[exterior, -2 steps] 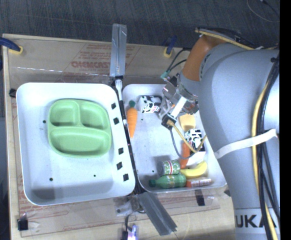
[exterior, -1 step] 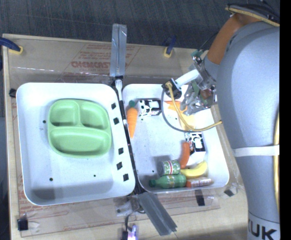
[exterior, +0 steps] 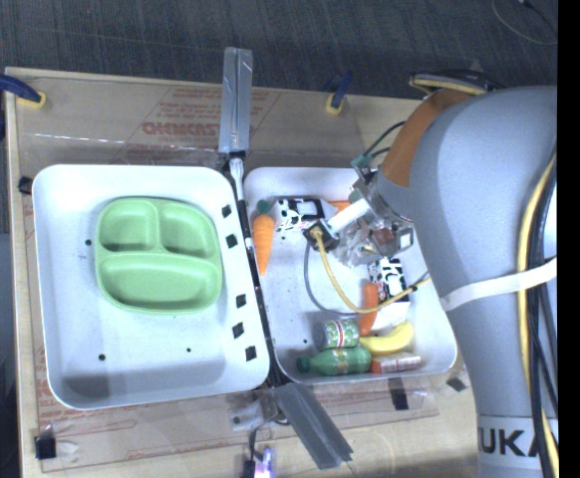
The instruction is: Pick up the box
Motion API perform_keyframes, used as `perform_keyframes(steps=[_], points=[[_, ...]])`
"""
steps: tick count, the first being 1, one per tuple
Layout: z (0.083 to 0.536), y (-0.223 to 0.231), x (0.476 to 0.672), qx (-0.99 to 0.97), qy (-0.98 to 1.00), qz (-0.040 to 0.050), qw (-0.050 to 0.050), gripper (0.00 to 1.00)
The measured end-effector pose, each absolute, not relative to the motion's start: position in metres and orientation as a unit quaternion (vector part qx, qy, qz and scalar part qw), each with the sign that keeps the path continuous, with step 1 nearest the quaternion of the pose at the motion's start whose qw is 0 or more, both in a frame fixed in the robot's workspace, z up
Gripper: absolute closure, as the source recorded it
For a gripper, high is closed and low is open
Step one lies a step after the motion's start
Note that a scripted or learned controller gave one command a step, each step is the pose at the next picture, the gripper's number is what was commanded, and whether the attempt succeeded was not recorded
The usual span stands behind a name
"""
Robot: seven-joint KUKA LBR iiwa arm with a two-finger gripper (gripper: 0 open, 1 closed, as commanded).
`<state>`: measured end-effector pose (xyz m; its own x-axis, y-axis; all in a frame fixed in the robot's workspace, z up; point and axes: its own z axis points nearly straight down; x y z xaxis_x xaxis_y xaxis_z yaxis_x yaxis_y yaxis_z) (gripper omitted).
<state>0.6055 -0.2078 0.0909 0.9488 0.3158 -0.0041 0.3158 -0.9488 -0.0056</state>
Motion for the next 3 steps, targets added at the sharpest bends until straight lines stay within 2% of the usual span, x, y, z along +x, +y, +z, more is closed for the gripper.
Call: perform_keyframes(steps=[1,2,3], points=[[0.187,-0.157,0.622,-0.995,-0.104,0.0012,0.002,1.00],[0.090,-0.123,0.629,-0.995,-0.104,0.0031,0.002,1.00],[0.091,-0.140,0.529,-0.993,-0.118,0.0024,0.002,1.00]])
